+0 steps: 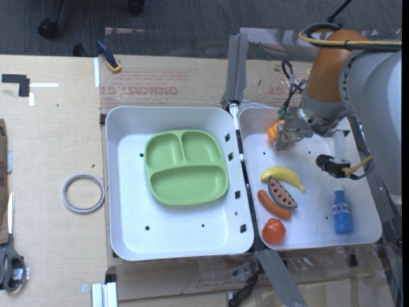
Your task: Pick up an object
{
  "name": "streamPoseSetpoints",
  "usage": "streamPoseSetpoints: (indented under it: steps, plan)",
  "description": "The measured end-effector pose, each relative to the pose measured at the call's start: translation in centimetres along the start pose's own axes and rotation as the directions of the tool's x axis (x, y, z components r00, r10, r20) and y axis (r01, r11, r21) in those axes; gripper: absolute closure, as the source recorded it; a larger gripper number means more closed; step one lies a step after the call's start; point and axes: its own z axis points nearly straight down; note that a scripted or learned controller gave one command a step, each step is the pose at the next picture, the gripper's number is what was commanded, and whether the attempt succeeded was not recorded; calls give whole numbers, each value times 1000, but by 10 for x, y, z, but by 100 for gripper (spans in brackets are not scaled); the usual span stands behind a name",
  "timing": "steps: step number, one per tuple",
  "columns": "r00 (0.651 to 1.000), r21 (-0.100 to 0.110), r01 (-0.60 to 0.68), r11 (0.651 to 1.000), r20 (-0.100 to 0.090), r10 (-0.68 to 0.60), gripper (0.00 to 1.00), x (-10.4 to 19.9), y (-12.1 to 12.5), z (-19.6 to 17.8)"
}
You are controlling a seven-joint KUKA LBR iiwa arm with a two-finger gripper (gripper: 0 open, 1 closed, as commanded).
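Over the far-left corner of the right bin (313, 203) hangs the pincer (285, 138), pointing down, low to the bin floor, with the grey arm and its orange band reaching in from the right behind it. Whether it is released or clenched I cannot tell from this angle; its tip is a dark tangle against the white. Just beside it, on its left, sits an orange piece (273, 132), and the two look to be touching, though I cannot say it is grasped.

That orange piece is small, rounded and bright, tucked close to the bin's left wall near the far corner. Part of it is hidden behind the pincer, so its long axis and which way it points cannot be made out.

Nearer in the same bin lies a yellow banana (283, 176), curving from left down to the right. Just below it come a watermelon slice (282, 194) and a red sausage (273, 204) side by side, both slanting the same way. A red tomato (273, 231) sits by the near-left corner, and a blue bottle (342, 212) lies well apart on the right, its cap toward the far side.

Next door, the left bin (185, 226) carries a green divided plate (187, 167), flat and centred. Out on the bench (45, 139), a pale tape ring (83, 192) lies to the left of both bins.
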Motion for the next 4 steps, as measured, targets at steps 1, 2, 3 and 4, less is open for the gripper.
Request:
streamPoseSetpoints:
  steps: [1,2,3,4]
  plan:
    - [1000,-36,5,999,0,-5,100,97,5,-97]
    - [1000,-34,2,999,1,-2,100,6,-55,-124]
    - [1000,-34,1,999,0,-1,0,6,-55,-124]
    - [1000,-35,4,999,1,-4,0,-16,3,-59]
